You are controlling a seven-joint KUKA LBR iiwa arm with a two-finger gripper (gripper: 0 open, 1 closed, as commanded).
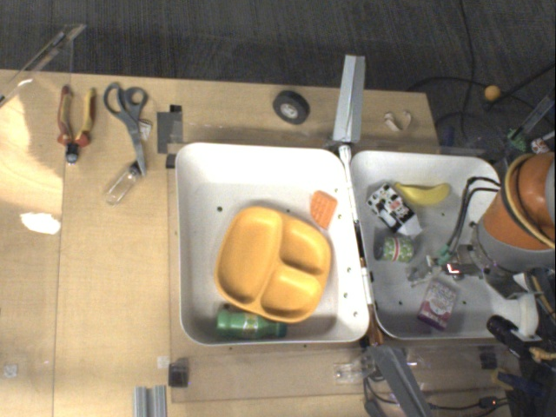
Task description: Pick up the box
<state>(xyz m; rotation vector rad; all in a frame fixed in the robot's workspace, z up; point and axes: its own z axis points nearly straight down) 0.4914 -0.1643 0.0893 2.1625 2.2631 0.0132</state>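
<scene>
The left bin (195, 233) holds a yellow divided plate (274, 263) turned upside down, with a green can (248, 323) lying on its side at the plate's near edge and a small orange piece (323, 207) just beyond its far right corner. The right bin (382, 320) holds a banana (423, 194) at the far side, a black-and-white patterned box (388, 205) just left of it, a small green-and-white cup (397, 249) nearer, and a purple packet (439, 302) near the front edge. The arm (526, 207) reaches over this bin's right side, and its gripper (452, 263) hangs low between the cup and the packet, right of the box and apart from it; whether it is released or clenched I cannot tell. On the wooden bench (95, 302) beyond the bins lie scissors (130, 115), red-handled pliers (74, 120) and a roll of tape (291, 107). Dark carpet (217, 16) lies beyond the bench.
</scene>
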